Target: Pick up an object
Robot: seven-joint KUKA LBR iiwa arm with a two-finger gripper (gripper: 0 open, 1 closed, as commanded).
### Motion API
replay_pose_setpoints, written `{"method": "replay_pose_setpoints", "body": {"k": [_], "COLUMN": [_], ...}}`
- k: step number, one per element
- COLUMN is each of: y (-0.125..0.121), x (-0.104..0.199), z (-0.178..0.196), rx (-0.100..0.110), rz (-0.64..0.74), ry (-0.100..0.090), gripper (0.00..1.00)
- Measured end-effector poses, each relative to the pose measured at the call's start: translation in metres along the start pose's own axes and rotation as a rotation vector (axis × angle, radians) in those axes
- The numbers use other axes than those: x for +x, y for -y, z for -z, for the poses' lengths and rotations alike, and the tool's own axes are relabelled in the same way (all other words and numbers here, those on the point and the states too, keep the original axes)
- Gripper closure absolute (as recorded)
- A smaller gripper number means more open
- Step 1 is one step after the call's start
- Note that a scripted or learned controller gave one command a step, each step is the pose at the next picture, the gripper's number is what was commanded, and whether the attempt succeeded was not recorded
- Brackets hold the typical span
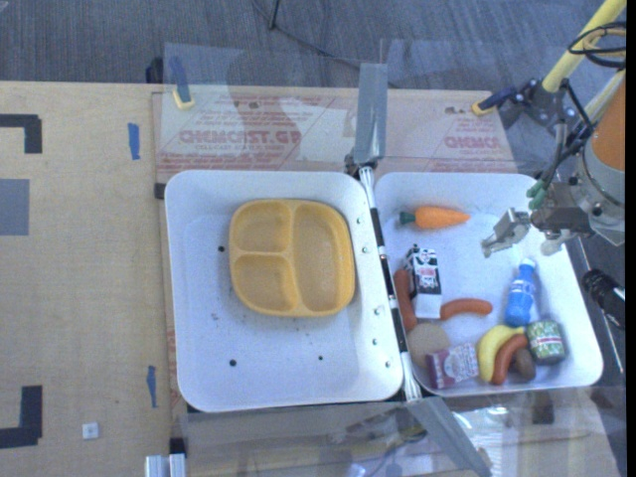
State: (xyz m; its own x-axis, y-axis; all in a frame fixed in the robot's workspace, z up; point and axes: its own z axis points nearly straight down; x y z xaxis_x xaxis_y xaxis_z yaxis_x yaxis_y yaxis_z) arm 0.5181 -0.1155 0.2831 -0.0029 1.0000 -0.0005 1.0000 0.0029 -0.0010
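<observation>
My gripper (524, 238) hangs over the right part of the right bin (586, 311), its two fingers spread open with nothing between them. Just below it stands a blue bottle (520, 294) with a white cap. An orange carrot (435, 218) lies to the gripper's left, apart from it. A small black-and-white carton (425, 269) and an orange-red sausage (465, 308) lie nearer the bin's middle. Along the front of the bin crowd a banana (494, 344), a green can (546, 340), a pink packet (455, 363) and a beige round piece (429, 337).
The left bin (199, 346) holds a yellow divided plate (293, 257). A second sausage (401, 304) lies against the right bin's left wall. A grey post (371, 117) stands behind the bins, and cables and a yellow rod (586, 33) crowd the upper right.
</observation>
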Motion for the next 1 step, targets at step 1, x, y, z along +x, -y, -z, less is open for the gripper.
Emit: {"method": "replay_pose_setpoints", "body": {"k": [1], "y": [0.0107], "x": [-0.0427], "z": [-0.0505], "rx": [0.0], "rz": [0.053], "ry": [-0.001], "gripper": [0.0]}}
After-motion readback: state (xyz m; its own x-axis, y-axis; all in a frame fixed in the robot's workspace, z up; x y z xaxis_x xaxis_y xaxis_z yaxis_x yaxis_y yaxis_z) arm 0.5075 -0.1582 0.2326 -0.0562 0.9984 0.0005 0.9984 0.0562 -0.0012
